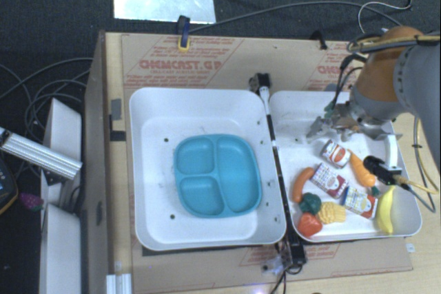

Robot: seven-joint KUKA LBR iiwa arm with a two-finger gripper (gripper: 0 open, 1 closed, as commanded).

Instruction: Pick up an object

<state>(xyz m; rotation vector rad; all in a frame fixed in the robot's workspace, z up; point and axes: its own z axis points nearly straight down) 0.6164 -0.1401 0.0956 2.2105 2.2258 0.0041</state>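
My gripper (325, 129) hangs over the back part of the right bin (296, 107), just above and behind a small red and white can (335, 153). Nothing shows between its fingers. Lying in that bin are an orange carrot (362, 171), a second orange piece (302, 183), a red and white carton (329, 180), a smaller carton (358, 202), a yellow corn cob (332, 213), a green vegetable (310, 202), a red fruit (309, 224) and a yellow banana (384, 210).
The left bin (155, 113) holds a blue divided plate (217, 174). A black divider (271, 134) runs between the bins. The objects crowd the right bin's front half. Cables cross the cardboard (227, 55) behind the bins.
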